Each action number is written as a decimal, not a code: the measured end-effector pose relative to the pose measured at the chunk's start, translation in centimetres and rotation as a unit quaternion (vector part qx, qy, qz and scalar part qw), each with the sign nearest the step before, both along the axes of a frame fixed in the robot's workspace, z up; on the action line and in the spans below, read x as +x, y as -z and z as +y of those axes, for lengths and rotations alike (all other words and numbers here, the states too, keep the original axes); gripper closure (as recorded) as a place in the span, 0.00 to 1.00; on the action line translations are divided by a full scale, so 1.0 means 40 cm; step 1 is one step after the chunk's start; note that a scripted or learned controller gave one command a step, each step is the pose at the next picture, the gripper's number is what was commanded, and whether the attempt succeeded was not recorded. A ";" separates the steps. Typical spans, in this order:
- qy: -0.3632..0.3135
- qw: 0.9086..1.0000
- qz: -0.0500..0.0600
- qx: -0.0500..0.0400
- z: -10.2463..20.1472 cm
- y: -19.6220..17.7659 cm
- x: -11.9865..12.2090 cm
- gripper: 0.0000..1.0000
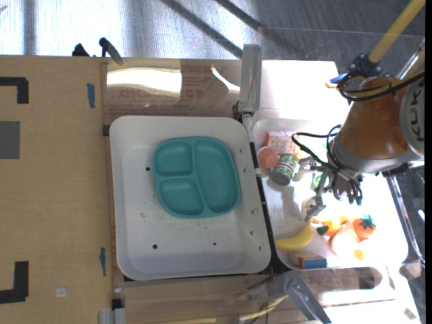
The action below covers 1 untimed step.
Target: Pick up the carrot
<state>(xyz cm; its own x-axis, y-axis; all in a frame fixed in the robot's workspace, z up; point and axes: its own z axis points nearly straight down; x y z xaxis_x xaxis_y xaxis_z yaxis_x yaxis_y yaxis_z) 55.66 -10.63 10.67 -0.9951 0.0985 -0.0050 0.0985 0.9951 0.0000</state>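
The carrot (365, 227), a small orange piece with a green top, lies in the right bin (398, 248) near its front right. My gripper (335, 189) hangs over the middle of that bin, to the left of the carrot and a little behind it, and apart from it. Nothing shows in its grasp. The arm's orange band (370, 123) rises above the gripper and hides part of the bin's back right.
The left bin (128, 181) holds a teal divided plate (196, 176). In the right bin lie a green-labelled can (284, 169), a pink-red item (268, 157), a yellow banana (298, 238), orange pieces (337, 227) and a small blue-and-red box (312, 262). Cardboard covers the bench on the left.
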 end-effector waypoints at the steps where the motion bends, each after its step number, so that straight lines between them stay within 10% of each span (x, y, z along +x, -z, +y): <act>1: 0.130 0.992 0.001 0.001 -0.039 -0.112 -0.148 0.00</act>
